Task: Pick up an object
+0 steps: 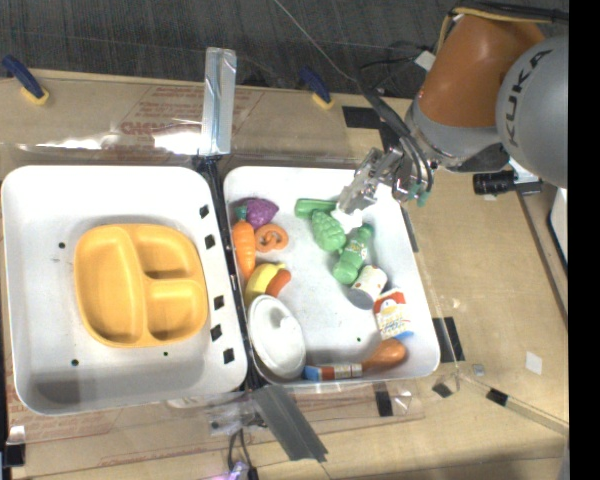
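Overhead view of a picking trial. The gripper (356,196) hangs over the far edge of the right bin (320,330), its pale fingers pointing down toward a cluster of green toy vegetables (332,230); whether those fingers are spread or pressed together cannot be told from this angle, and nothing is seen held between them. The nearest candidate lies just below the fingertips, beside a second green piece (351,258). The principal risk is crowding: the green pieces touch one another, so a descent slightly off centre may straddle two at once or push one aside rather than enclose it. Their rounded, glossy forms may also slip out of a pinch. The bin wall just beside the gripper leaves little room for the outer finger. Further items, including a carrot (243,247), a purple piece (259,211), a white bowl (277,335) and a small bottle (390,316), occupy the same bin. The left bin (40,298) holds a yellow divided tray (140,283). Both bins rest on a cardboard-covered bench (480,298) with tape marks.
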Tool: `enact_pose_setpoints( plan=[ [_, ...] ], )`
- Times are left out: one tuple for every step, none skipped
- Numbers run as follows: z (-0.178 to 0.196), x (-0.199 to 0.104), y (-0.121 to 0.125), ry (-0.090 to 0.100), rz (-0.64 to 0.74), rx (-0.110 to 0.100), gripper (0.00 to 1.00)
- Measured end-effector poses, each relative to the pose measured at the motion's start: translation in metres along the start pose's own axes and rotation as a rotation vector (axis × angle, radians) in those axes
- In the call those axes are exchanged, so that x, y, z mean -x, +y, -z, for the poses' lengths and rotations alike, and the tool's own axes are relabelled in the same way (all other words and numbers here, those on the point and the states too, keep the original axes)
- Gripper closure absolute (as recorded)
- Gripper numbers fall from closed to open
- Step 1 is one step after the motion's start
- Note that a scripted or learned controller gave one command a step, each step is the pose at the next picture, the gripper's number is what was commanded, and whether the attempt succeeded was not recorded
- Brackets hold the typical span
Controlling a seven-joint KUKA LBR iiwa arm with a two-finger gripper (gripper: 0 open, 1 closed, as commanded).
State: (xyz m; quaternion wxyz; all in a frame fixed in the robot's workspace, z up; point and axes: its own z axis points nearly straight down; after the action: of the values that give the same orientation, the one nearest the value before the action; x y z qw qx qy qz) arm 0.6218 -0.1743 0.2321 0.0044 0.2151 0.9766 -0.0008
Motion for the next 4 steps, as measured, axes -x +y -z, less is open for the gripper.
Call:
enact_pose_setpoints(
  plan=[
    [0.011, 0.001, 0.002, -0.004, 0.006, 0.0, 1.0],
    [0.023, 0.002, 0.003, -0.009, 0.012, 0.0, 1.0],
    [-0.14, -0.041, 0.029, 0.009, 0.075, 0.001, 1.0],
    [-0.044, -0.01, 0.022, 0.002, -0.269, 0.0, 1.0]
  ],
)
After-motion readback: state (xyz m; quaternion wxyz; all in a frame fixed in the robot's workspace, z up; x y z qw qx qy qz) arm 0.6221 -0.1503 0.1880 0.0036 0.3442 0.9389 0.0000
